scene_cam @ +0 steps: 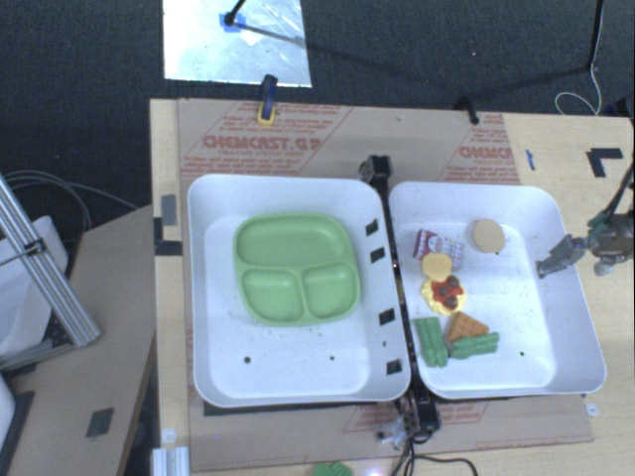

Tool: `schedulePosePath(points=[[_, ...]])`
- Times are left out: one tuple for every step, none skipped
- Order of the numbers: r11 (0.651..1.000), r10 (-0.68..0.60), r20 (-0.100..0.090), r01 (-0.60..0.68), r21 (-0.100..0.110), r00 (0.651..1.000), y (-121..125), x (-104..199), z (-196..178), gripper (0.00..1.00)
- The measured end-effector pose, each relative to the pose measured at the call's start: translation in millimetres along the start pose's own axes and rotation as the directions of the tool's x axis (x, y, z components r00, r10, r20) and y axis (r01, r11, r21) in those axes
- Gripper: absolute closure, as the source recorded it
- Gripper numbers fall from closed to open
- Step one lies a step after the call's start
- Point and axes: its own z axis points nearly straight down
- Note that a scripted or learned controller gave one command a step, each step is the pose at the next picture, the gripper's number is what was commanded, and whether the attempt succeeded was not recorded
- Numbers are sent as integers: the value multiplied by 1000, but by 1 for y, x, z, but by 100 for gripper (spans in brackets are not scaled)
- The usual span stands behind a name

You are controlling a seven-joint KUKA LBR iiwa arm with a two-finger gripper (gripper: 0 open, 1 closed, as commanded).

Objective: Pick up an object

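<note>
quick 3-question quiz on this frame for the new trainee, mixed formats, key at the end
1. True or false: the green divided plate lies in the left bin.
2. Multiple choice: where is the gripper? A) over the green divided plate B) at the right edge of the right bin, apart from the toy food C) outside both bins, over the bench
3. Fill in: the round tan piece sits toward the ___ side of the right bin, away from the green pieces.

Key: 1 true; 2 B; 3 far
</note>
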Motion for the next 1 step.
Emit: schedulePosePath(points=[[1000,-8,-5,8,6,1000,35,68,155,0]])
